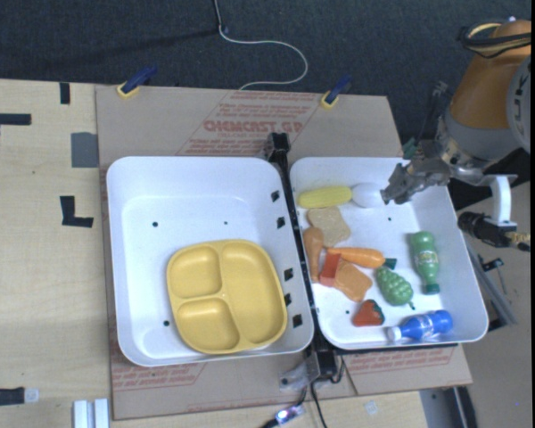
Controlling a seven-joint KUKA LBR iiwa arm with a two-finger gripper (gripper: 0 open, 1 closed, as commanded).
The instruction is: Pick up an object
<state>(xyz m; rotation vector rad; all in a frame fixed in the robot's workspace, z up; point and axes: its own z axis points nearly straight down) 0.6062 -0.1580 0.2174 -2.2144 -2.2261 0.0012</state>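
Objects: toy foods in the right bin (459,239), right of frame centre.
Banana (325,196): upper left of that bin, beside a white egg (366,194).
Carrot (361,257): mid-bin, by bread (332,226) and an orange block (352,281).
Green bottle (423,259): right side.
Blue bottle (421,326): lower edge.
Pincer (399,188): over the bin's upper right, just right of the egg; spread cannot be told.
Left bin (134,239): holds a yellow plate (225,294).

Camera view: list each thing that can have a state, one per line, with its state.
gripper: over right bin's far edge, holding nothing visible
yellow plate: flat in left bin, compartments bare
green bottle: lying down, right bin
blue bottle: lying down, near edge
carrot: lying among the food pile
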